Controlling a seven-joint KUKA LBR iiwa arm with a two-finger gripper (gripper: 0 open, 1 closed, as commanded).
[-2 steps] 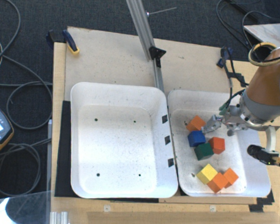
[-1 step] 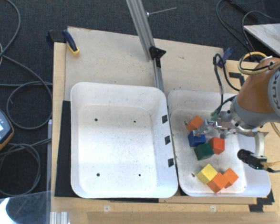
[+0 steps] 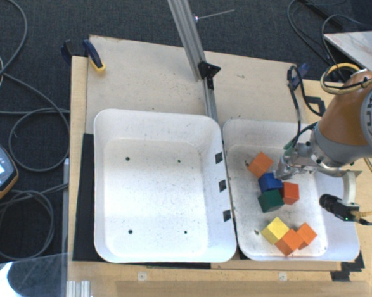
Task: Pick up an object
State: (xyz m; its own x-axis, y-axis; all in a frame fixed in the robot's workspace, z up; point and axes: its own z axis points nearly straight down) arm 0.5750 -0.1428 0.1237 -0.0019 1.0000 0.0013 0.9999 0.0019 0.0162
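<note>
Several small blocks lie in the right bin (image 3: 249, 244). An orange block (image 3: 260, 164) sits at the upper left of the group, with a blue block (image 3: 269, 181) and a green block (image 3: 271, 199) below it. A red-orange block (image 3: 291, 193) lies to the right of the blue one. Nearer the front lie a yellow block (image 3: 274, 231) and two orange blocks (image 3: 296, 237). My gripper (image 3: 288, 174) reaches down from the right, just above the blue and red-orange blocks. Its fingertips are hard to make out against the blocks.
The left bin (image 3: 104, 132) stands beside the right one. A slanted metal pole (image 3: 192, 40) crosses the back of the bench. Clamps sit at the back corners, and cables lie on the floor at the left.
</note>
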